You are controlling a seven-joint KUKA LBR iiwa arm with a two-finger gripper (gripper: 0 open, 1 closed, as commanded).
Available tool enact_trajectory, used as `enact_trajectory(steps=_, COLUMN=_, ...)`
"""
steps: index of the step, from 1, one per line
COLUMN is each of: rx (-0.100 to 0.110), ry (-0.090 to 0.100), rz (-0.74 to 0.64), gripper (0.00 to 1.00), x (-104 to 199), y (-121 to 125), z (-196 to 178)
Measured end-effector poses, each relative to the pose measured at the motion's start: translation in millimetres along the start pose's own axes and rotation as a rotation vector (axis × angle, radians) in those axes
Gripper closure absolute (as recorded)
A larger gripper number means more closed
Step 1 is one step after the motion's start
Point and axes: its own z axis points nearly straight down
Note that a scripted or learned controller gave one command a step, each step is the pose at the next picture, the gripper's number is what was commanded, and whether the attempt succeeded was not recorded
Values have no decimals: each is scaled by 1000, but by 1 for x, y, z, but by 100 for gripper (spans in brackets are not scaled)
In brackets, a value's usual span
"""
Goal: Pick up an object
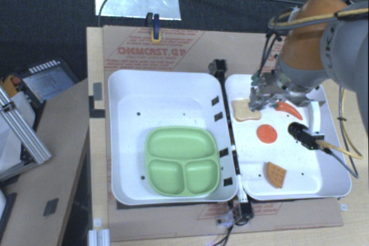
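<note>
Just left — toast slice (246, 110) beside pincer (258, 102)

Fixed overhead camera, slanted down on both bins (124, 141)

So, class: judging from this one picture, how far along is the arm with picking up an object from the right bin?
Done: the hand has reached into the right bin, low beside the bread slice. In hand: nothing visibly lifted; the red disc, waffle piece and orange piece all lie on the floor. Left: grasp and raise one.
</note>
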Motion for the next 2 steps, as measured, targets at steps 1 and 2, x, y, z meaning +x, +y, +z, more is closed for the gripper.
enact_trajectory(steps=1, rx=0, ry=1, rz=-1, gripper=100, x=50, y=16, z=4)
enact_trajectory(steps=2, rx=0, ry=2, rz=-1, gripper=100, x=104, y=43, z=4)
